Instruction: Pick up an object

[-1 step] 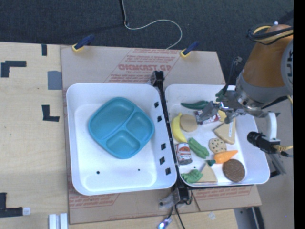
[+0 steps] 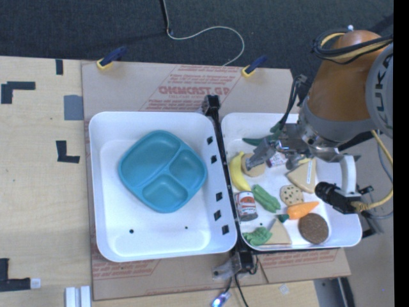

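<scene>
Seen from above, a bench carries two shallow white bins side by side on a cardboard sheet (image 2: 192,91). The left bin (image 2: 105,190) holds a blue divided plate (image 2: 163,170), lying flat near its middle. A black divider (image 2: 220,165) runs between the bins. The right bin (image 2: 348,238) holds a cluster of toy food: a yellow banana (image 2: 238,173) along its left side, a small can with a red label (image 2: 246,205) just below the banana, a green pea pod (image 2: 266,197) beside the can, a green leafy piece (image 2: 258,237) at the lower left, a chocolate chip cookie (image 2: 289,194), an orange carrot (image 2: 300,210), a round brown patty (image 2: 314,228) and a pale wedge (image 2: 301,176). The grey and orange arm (image 2: 342,82) reaches in from the right, and its gripper (image 2: 261,155) hangs low over the upper left part of this bin, just right of the banana, fingers spread apart with nothing between them.
</scene>
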You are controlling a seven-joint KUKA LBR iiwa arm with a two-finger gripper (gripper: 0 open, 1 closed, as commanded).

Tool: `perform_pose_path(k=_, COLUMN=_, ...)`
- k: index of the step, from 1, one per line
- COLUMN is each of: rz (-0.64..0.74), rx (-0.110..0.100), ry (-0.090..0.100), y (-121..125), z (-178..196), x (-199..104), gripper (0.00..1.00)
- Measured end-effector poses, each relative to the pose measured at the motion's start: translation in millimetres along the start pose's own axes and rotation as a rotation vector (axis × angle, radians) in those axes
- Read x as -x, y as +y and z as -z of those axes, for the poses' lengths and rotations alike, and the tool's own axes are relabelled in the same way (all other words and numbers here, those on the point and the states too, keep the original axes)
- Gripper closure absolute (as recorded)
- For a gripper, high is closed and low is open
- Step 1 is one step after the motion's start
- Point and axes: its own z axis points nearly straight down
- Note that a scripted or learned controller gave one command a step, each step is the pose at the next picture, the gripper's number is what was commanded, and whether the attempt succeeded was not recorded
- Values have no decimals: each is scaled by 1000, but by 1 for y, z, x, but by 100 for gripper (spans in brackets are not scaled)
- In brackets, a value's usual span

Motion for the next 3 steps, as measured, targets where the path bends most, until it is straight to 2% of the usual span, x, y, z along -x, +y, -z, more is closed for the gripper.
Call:
perform_pose_path(k=1, rz=-7, rx=-12, ry=-1, y=-7, z=-90, x=0, gripper=0)
perform_pose_path(k=2, rz=-5, rx=-4, ry=-1, y=-5, z=-75, x=-1, gripper=100)
perform_pose_path(k=3, rz=3, rx=0, ry=1, y=36, z=-86, x=-83, gripper=100)
